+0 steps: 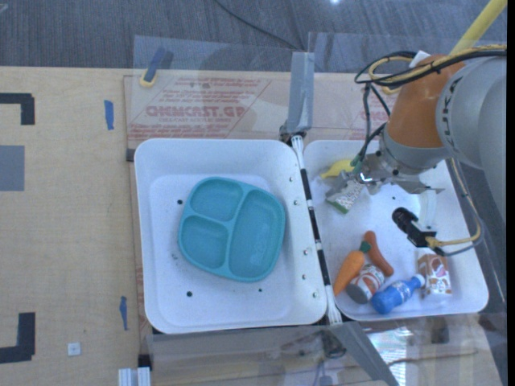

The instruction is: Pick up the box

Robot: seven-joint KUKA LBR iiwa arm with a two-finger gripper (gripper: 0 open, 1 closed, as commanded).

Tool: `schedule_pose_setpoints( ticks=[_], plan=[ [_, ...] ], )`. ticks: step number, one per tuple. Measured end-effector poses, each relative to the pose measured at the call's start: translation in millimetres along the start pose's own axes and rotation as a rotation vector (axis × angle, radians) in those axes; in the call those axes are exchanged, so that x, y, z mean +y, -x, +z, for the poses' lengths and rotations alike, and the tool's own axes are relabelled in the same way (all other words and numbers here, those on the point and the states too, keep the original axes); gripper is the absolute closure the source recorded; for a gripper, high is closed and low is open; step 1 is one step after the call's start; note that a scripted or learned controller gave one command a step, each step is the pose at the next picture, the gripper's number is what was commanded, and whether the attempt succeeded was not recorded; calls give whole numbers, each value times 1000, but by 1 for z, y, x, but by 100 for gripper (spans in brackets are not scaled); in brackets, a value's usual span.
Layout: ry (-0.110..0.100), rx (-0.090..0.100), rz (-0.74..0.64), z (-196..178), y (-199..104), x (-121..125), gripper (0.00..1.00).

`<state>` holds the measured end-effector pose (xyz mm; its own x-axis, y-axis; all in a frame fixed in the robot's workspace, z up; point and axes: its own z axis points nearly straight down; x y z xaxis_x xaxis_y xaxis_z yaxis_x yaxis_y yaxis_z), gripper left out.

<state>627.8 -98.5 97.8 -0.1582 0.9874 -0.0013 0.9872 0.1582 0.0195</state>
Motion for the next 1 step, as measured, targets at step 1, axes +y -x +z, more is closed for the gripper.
schedule_pose_setpoints(
  ticks=[1],
  plan=[
    [10,-10,4,-13,5,2,100]
  ],
)
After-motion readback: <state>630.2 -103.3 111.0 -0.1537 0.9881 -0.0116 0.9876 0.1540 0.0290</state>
